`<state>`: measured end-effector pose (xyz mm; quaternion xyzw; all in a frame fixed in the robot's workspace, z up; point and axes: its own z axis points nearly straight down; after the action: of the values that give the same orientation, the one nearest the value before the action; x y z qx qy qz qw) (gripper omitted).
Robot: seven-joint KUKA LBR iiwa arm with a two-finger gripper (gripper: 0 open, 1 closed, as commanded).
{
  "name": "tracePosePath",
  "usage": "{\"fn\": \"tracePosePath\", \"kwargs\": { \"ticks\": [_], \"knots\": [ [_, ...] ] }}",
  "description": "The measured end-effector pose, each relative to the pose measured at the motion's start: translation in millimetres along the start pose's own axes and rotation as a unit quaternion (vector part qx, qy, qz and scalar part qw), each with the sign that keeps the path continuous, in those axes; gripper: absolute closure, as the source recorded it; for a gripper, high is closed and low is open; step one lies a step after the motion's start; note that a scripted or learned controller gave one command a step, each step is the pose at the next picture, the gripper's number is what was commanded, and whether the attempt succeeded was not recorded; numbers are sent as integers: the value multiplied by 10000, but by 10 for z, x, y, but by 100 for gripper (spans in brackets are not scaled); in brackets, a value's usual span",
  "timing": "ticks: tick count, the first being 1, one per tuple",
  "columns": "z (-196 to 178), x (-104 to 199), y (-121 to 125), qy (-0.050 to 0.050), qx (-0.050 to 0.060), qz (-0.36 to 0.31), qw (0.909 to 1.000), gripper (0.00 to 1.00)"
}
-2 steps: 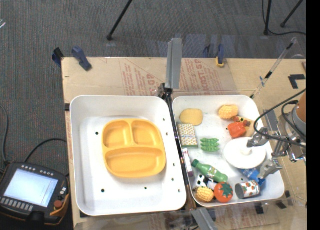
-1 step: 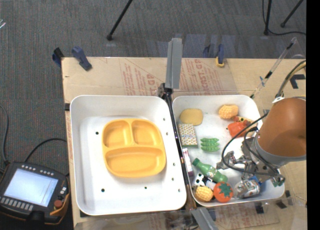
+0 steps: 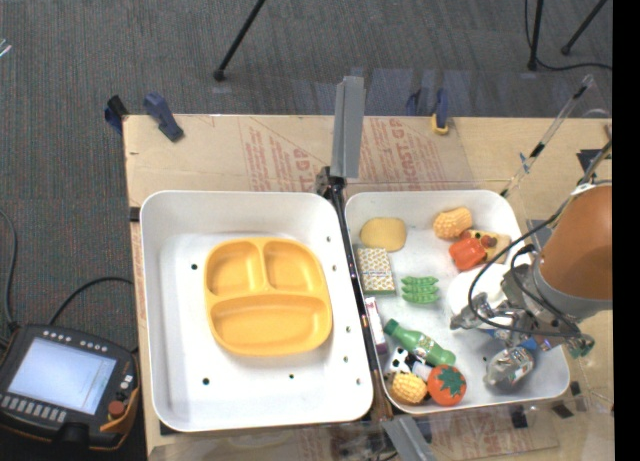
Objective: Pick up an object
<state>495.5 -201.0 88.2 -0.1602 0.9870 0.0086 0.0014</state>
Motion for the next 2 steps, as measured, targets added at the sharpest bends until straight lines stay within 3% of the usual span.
{"fn": "tracePosePath", "kwargs": {
  "ticks": [1,2],
  "knots": [
    [9,-904,50,18,68,-1264,9920,0],
    [8,-1374,705,15,94,-733,9973,0]
  ]
}}
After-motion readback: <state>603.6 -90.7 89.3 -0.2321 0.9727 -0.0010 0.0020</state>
